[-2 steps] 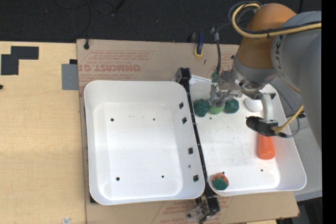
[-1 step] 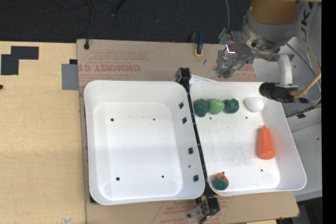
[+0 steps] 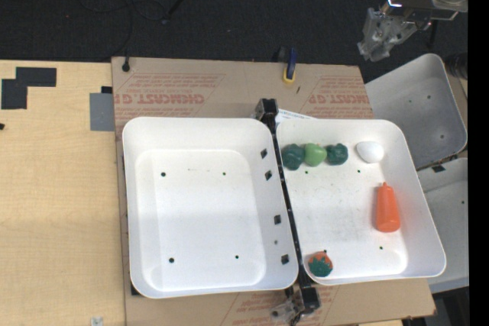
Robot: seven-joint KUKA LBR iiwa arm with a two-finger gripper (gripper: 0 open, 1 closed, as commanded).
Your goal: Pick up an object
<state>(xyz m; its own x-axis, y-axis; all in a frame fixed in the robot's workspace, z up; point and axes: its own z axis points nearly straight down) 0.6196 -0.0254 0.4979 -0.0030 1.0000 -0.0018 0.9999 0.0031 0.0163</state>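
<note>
The right bin (image 3: pixel 412 164) holds an orange bottle-shaped object (image 3: pixel 386 208) near its right side. A row of green pieces (image 3: pixel 314 155) lies at its back left, and a white egg-like object (image 3: pixel 370 151) sits beside them. A small green and orange item (image 3: pixel 319 264) rests in the front left corner. My gripper (image 3: pixel 383 33) hangs high above the bench at the top right, behind the right bin and well apart from every object. Nothing shows between its fingers.
The left bin (image 3: pixel 137 164) stands beside the right one, joined by a black divider with clips (image 3: pixel 276 187). A grey metal plate (image 3: pixel 428 103) lies right of the bins. A blue and yellow clamp (image 3: pixel 289 66) sits on the cardboard behind them.
</note>
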